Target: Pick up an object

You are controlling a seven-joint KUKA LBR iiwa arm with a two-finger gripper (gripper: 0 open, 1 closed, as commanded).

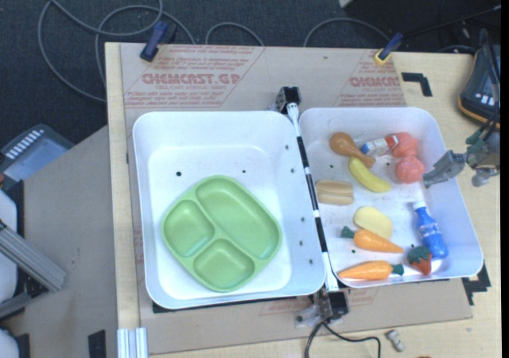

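The camera view is looking down on a table (238,70) carrying two white bins side by side. The left bin (159,138) is holding a green divided plate (222,232), which is lying toward that bin's 6 o'clock side. The right bin (453,213) is holding the toys: a brown drumstick (350,147) is lying at about 11 o'clock, with a small bottle (378,146) just beside it and two pink lumps (407,157) at about 1 o'clock. A banana (368,177) is resting just below the drumstick, and a tan bread roll (335,192) is sitting at 9 o'clock near the bin's left wall. A pale yellow piece (374,221) is lying near the centre, an orange carrot (375,242) is touching its lower edge, and a second carrot (369,271) is lying at 7 o'clock. A blue bottle (429,231) is lying at 4 o'clock, with a red and green piece (420,259) just below it. The gripper (445,167) is reaching in at the right bin's 3 o'clock rim, near the pink lumps; whether its jaws are wide or narrow, I cannot tell, and nothing is showing between them.
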